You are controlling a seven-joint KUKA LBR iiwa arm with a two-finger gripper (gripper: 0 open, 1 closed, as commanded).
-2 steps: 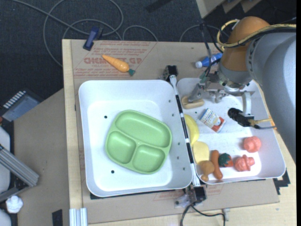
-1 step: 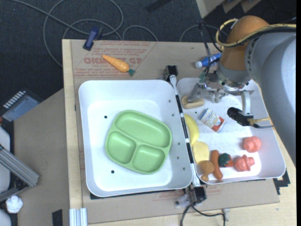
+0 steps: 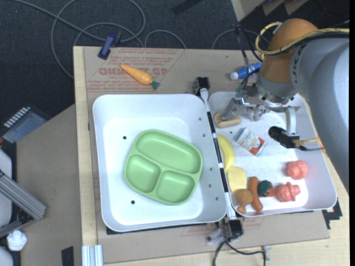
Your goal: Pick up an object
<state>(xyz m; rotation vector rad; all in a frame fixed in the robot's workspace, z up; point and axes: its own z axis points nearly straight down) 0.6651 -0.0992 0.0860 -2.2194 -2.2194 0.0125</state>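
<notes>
My gripper (image 3: 248, 105) is low over the far left corner of the right bin (image 3: 327, 195), under the orange-banded wrist. A tan, wedge-shaped toy (image 3: 226, 118) lies right beside it on the left, touching or nearly touching. Just in front lies a small white carton with red and blue print (image 3: 249, 140). Along the bin's left wall sit a yellow banana (image 3: 224, 148) and a pale yellow piece (image 3: 237, 177). At the near end are brown pieces (image 3: 245, 197), an orange stick (image 3: 255, 188), a green-topped toy (image 3: 265, 187) and two pink toys (image 3: 297, 169) (image 3: 288, 192).
The left bin (image 3: 111, 121) holds a green divided plate (image 3: 163, 166). On the bench behind the bins lie a toy carrot (image 3: 138, 75), a blue clip (image 3: 108, 45) and a blue-and-white marker (image 3: 247, 71). The grey arm (image 3: 327, 87) covers the right bin's far right side.
</notes>
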